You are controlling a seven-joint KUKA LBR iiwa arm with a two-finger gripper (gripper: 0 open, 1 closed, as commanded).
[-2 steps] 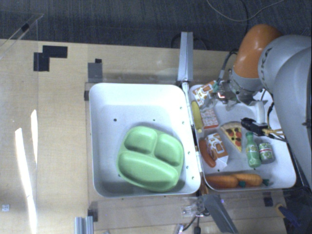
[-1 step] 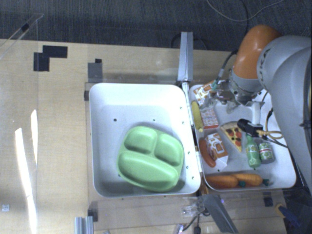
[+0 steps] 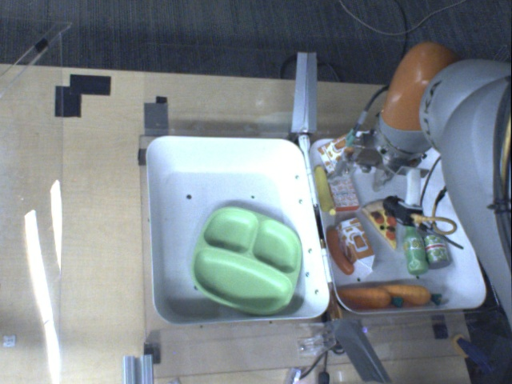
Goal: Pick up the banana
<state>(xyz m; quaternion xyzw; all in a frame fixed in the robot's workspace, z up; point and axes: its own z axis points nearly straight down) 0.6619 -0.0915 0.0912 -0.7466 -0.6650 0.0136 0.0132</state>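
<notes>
Banana (image 3: 323, 189) lying lengthwise along right bin's (image 3: 472, 293) left wall, long axis running near-to-far, just left of and slightly nearer than gripper (image 3: 370, 157) hovering at bin's far end; finger state impossible to tell, nothing seen held.

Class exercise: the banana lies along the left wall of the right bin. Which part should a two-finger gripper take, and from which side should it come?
Probably the banana's middle, coming straight down from above. It lies flat and slender along the right bin's left wall, so closing across its narrow width suits it, though the wall leaves little room on that side.
</notes>
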